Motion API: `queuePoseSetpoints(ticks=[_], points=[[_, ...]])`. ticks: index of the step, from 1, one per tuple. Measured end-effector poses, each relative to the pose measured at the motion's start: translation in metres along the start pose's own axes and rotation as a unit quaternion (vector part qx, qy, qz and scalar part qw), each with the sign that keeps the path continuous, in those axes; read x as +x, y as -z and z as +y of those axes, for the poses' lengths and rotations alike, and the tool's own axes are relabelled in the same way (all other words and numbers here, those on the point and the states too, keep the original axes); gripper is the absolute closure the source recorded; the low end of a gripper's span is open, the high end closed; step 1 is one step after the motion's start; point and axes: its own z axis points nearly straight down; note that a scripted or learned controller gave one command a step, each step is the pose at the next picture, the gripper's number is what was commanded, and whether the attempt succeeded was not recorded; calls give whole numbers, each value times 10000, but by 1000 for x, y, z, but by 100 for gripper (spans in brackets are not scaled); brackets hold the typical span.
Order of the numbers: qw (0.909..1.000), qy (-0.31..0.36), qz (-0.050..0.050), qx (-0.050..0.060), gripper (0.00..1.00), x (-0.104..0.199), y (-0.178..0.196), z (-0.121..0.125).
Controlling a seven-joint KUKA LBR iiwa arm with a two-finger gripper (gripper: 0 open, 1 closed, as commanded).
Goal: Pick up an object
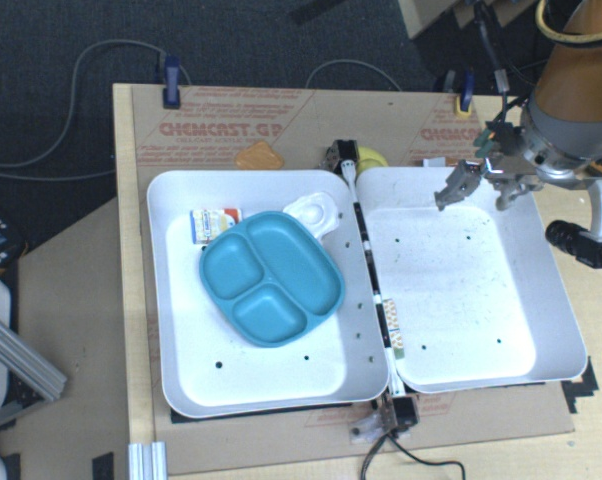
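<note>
I see the gripper (478, 188) hanging over the far edge of the right bin (481, 358), its fingers (451, 194) spread apart with nothing between them. The blue divided plate (271, 278) lies in the middle of the left bin (181, 358), with a small white cup (314, 211) and a small carton (213, 223) at its far side.

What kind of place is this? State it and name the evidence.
Probably a robotics lab test bench: two white bins sit on a clamped board, a grey arm's gripper hangs over the right bin, and loose cables cross dark carpet.
</note>
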Motion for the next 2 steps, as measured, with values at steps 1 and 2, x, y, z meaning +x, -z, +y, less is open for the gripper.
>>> queuePoseSetpoints(ticks=[1,2], points=[[10000,8,0,16,0,-1,-182,46],[10000,-8,-16,-28,0,-32,-173,74]])
